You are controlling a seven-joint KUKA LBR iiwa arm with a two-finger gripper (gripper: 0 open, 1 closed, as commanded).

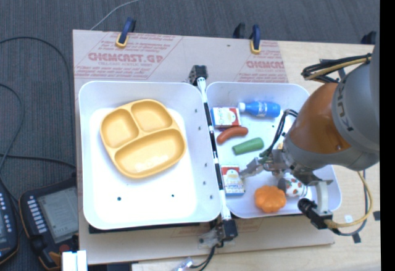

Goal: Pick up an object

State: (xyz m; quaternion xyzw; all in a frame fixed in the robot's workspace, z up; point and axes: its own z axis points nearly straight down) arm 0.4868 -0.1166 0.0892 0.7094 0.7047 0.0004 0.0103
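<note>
1. The jaws (259, 165) hang low in the right bin (321, 94), between the green piece (247, 145) and the orange fruit (270, 199).
2. Whether the jaws are open or closed cannot be told.
3. A red sausage (231, 134), a blue bottle (259, 108) and two small cartons (226, 117) lie there too.
4. The left bin (92, 202) holds a yellow divided plate (143, 137).

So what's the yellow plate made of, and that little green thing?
The yellow plate looks like hard plastic: one even color, smooth, with molded sections and a soft shine. The green thing in the right bin seems to be plastic toy food, maybe a pickle or bean: solid color, rounded. From this far I can't be sure it isn't rubbery.
</note>
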